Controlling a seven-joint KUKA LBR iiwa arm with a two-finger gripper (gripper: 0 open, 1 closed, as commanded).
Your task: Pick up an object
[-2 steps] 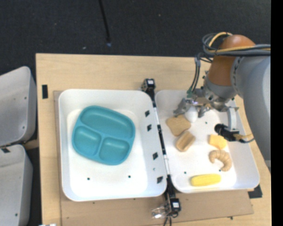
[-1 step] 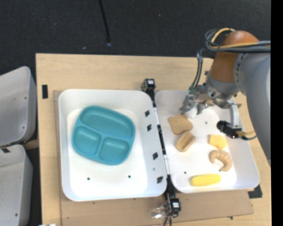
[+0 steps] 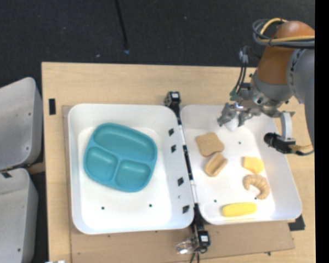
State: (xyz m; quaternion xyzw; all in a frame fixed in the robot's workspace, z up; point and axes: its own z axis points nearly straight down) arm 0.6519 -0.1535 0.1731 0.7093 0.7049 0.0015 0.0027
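My gripper [image 3: 233, 117] hangs over the far end of the right bin [image 3: 202, 119], open, with nothing between its fingers. Just in front of it and slightly left lies a tan toast slice [image 3: 209, 143]. A brown bread roll [image 3: 215, 164] sits below the toast. A yellow cheese block [image 3: 253, 164] lies to the right of the roll. Closer to the front are a croissant [image 3: 256, 185] and a long yellow piece [image 3: 239, 209] beside the bin's front wall.
The left bin [image 3: 77, 201] holds a blue three-part plate [image 3: 120, 156]. Black clips [image 3: 181, 147] run down the seam between the bins. The grey arm with its orange band [image 3: 279, 53] enters from the upper right.
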